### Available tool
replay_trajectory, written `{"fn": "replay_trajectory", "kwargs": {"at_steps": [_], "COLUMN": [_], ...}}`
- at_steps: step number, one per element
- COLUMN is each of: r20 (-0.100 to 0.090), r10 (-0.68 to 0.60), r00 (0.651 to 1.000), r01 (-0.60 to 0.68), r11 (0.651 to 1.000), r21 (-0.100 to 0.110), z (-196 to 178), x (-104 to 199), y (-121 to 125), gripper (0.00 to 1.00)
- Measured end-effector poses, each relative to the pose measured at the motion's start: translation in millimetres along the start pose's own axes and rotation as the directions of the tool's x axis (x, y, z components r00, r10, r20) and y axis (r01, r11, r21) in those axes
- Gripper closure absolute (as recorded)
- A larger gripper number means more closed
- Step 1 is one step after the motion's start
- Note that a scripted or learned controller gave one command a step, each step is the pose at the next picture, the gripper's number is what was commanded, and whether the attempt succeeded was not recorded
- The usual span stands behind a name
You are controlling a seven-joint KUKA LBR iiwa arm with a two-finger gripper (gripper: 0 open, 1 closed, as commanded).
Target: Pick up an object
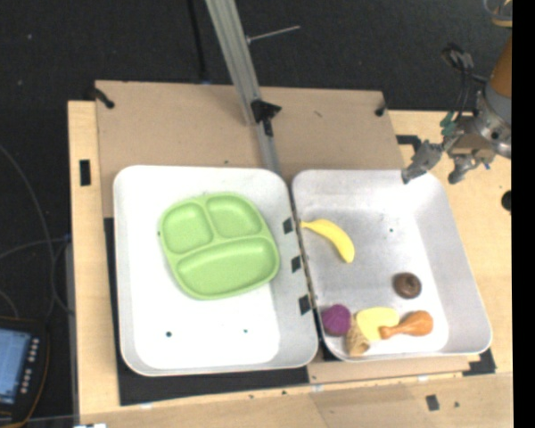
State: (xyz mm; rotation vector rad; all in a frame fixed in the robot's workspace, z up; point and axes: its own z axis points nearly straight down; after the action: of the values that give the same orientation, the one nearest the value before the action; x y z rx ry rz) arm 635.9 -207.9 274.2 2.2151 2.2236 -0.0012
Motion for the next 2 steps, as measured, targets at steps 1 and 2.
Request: {"fn": "replay_trajectory", "kwargs": {"at_steps": [1,2], "r20": [0.001,-0.002], "r10": [-0.001,-0.001], "r00": [1.0,1.0], "r01": [0.001,0.001], "r11": [1.0,1.0], "r21": [0.0,0.006], "z": [0,62], "x": [0,5], "y": [0,0], "gripper": [0.0,0.0]}}
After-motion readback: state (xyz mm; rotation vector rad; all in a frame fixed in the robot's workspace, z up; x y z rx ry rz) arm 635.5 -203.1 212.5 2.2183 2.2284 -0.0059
